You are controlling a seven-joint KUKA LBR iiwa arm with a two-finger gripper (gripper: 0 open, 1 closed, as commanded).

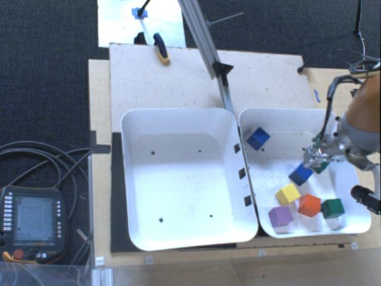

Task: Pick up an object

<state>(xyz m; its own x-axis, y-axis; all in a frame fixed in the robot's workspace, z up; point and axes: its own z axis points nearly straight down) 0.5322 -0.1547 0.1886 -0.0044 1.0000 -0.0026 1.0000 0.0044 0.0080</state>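
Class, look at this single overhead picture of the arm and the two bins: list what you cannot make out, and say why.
1. Gripper fingers: too small and blurred to tell open or shut.
2. Dark blue block just below the gripper: contact with it cannot be judged.
3. Arm: cut off by the right edge.
4. Teach pendant screen: too small to read.
5. Green block: what the pale object below it is stays unclear.

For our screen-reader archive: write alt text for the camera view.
The gripper hovers over a dark blue cube in the right bin, beside yellow, orange, green and purple cubes.
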